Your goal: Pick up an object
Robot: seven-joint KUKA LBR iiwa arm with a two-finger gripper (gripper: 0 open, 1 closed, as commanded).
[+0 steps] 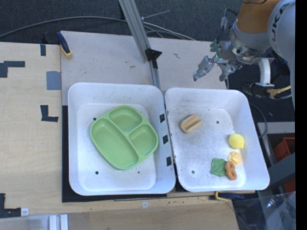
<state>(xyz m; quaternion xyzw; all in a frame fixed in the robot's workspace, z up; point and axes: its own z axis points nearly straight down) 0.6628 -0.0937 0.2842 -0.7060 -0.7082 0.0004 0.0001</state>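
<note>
In the right bin (249, 114) lie a tan hot-dog bun (191, 123) near the middle, a yellow lemon (236, 141) by the right wall, and a small heap at the front right: a pale yellow piece (234, 157), a green leaf (218, 167) and an orange piece (231, 170). My gripper (213, 71) hangs above the bench just behind the right bin's far rim, well apart from all of them. Its fingers are spread open with nothing between them.
The left bin (76, 128) holds a green divided plate (124, 136). A slanted metal post (136, 23) rises behind the seam between the bins. Cables run across the dark floor at the back. A blue and yellow clamp (64, 44) sits at the bench's far left.
</note>
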